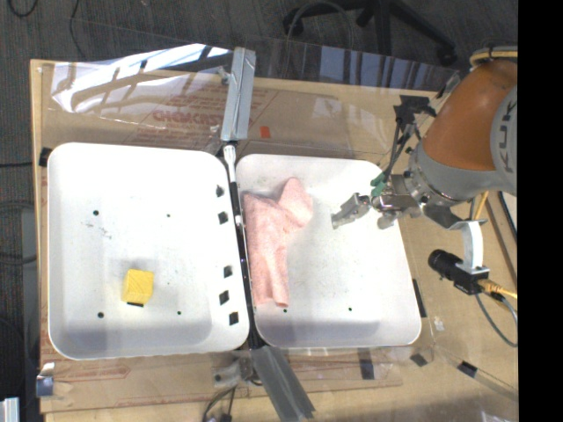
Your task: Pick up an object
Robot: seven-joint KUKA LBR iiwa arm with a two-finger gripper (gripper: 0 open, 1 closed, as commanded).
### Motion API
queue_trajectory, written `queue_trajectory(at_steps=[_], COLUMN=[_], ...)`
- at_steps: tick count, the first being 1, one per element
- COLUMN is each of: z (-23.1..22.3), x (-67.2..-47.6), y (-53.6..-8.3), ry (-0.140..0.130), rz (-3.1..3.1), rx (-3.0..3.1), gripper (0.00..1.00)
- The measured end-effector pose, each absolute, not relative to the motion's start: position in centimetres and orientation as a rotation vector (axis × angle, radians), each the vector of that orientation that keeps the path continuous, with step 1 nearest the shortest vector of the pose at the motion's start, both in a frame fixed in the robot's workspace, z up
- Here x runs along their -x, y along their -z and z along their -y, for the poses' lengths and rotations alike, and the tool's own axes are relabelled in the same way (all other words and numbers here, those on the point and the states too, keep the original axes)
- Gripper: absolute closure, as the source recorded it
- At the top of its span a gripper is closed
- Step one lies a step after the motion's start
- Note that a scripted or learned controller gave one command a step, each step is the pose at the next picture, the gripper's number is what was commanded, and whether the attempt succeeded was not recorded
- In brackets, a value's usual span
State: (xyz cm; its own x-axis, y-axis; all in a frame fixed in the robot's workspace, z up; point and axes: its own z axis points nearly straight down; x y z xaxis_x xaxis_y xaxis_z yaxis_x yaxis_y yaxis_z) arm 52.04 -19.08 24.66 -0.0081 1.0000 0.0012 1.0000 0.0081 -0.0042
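Hovering over the right bin (400, 319), the end effector (365, 211) sits w/ fingers spread, nothing between them. A pink cloth (273, 236) lies crumpled just to its left, along that bin's left side. A small yellow block (138, 287) rests in the left bin (70, 236), well apart, on the desk (352, 112).

A light wooden table (352, 112) is seen from above, partly covered by clear plastic sheeting (132, 82). Dark grey carpet (132, 16) lies behind, crossed by black cables and chair legs (387, 7).
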Motion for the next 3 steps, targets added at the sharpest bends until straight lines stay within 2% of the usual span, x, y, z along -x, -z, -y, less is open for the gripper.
queue_trajectory(at_steps=[1, 2, 3], z=[20.9, 21.0, 21.1], x=[-54.6, -54.7, -60.3], y=[-10.1, -11.1, -21.2], ry=[-0.001, -0.002, -0.001], rz=[2.625, 2.630, 2.794], rx=[1.718, 1.712, 1.439], gripper=[0.00, 1.00, 1.00])
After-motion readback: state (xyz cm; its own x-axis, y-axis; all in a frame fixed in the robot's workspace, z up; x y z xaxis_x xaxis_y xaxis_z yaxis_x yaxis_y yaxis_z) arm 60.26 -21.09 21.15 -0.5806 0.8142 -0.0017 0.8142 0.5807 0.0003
